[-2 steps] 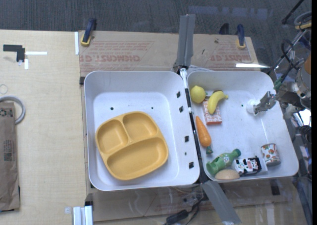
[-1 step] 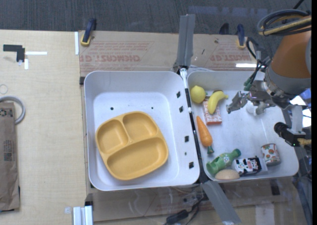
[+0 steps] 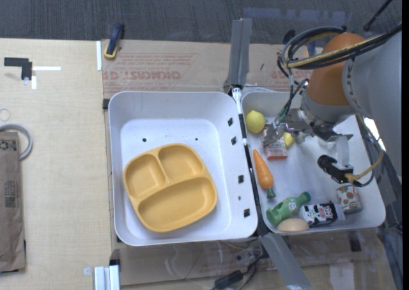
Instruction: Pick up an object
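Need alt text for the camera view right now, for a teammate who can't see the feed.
The gripper hangs low in the right bin, near a lemon and above a carrot; a green bottle, a small can and other small items lie along its near edge. The left bin holds a yellow divided plate.

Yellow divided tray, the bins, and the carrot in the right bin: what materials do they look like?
Yellow three-compartment tray: likely moulded plastic, with a uniform colour, rounded ridges and a soft sheen. Shallow white left bin and white right bin: probably thin plastic, smooth and slightly glossy with rounded corners. Orange carrot with a green tip: looks like toy plastic or rubber, evenly coloured; I cannot tell which.
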{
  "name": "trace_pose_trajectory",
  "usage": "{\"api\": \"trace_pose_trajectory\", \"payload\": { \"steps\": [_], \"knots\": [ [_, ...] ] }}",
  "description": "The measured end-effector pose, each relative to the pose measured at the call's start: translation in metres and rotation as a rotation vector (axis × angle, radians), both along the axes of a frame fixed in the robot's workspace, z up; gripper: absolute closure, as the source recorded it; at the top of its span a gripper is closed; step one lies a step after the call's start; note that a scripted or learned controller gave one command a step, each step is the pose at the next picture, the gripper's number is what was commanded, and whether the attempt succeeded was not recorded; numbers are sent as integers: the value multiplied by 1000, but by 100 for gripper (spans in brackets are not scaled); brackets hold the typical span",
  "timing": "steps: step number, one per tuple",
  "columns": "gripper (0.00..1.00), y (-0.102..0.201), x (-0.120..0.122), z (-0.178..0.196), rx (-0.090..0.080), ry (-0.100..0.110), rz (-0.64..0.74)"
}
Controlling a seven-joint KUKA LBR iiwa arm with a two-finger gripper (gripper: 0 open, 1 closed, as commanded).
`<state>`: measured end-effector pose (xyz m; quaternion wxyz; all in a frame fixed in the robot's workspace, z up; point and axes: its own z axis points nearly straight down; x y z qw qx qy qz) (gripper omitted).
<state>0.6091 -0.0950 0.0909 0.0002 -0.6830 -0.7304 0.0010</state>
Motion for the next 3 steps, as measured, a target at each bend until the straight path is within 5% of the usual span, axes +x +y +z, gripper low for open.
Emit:
{"api": "trace_pose_trajectory", "payload": {
  "steps": [1, 2, 3],
  "knots": [
    [0, 29, -19, 100, -1, -1, 239],
    [0, -8, -23, 8, 1, 0, 289],
    [100, -9, -23, 17, 0, 0, 286]
  ]
}}
